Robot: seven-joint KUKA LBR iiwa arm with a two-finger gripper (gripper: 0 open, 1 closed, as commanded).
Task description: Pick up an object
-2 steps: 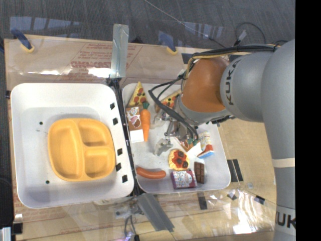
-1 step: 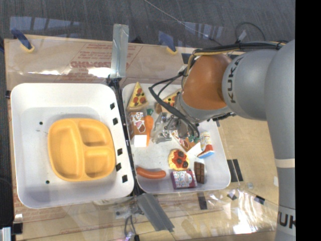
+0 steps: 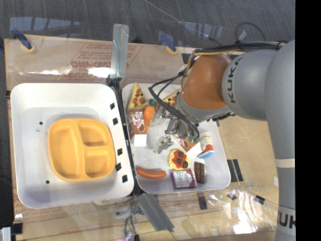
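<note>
Reaching in from three o'clock, the gripper [image 3: 164, 143] hangs low over the middle of the right bin [image 3: 220, 177], its fingers slightly spread and pinching nothing, with a pizza slice [image 3: 136, 97] at eleven o'clock and a sausage [image 3: 150, 173] at six o'clock of it.
</note>
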